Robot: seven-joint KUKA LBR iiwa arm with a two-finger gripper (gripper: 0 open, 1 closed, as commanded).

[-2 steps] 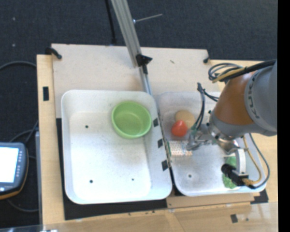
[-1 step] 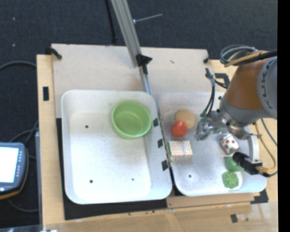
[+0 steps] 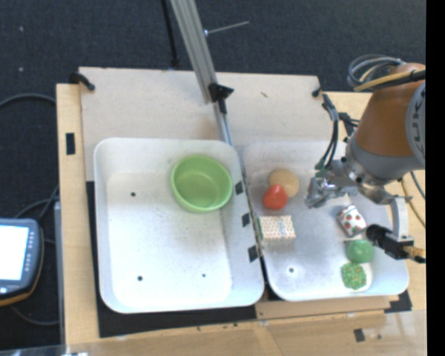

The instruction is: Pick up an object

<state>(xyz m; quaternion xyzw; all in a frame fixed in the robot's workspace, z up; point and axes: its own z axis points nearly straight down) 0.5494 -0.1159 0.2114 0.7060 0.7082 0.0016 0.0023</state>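
From my console, no writing was legible on the small pale patterned box [image 3: 277, 228] lying lower centre in the right white bin [image 3: 311, 288]. The metal two-finger gripper [image 3: 320, 191] hovered centre right; whether it was open or closed, I couldn't tell.

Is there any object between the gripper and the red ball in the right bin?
Nothing visible. The gripper hovers just right of the red ball, bare bin floor between them; the tan ball touches its upper side.
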